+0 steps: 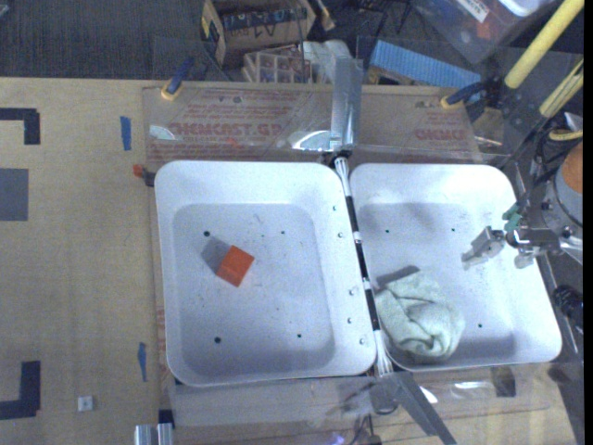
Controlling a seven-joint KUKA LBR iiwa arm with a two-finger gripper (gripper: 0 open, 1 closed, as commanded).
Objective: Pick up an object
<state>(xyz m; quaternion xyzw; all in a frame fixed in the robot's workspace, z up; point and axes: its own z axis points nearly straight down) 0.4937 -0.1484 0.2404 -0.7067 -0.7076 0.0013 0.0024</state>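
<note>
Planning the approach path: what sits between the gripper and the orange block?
In the camera view, the crumpled cloth lies just below the line from gripper to orange block; on it, bare bin floor and the bins' adjoining rims.

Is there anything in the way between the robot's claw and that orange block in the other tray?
Partly. The gripper hovers over the right bin, while the orange block lies in the left bin. Between them run the two bins' raised rims, side by side. The crumpled cloth lies nearer the camera, off that line.

The arm (567, 202) is cut off by the right edge. The gripper (491, 244) looks blurred and small. The cloth (422, 315) hides the right bin (435, 188) floor under it.
</note>
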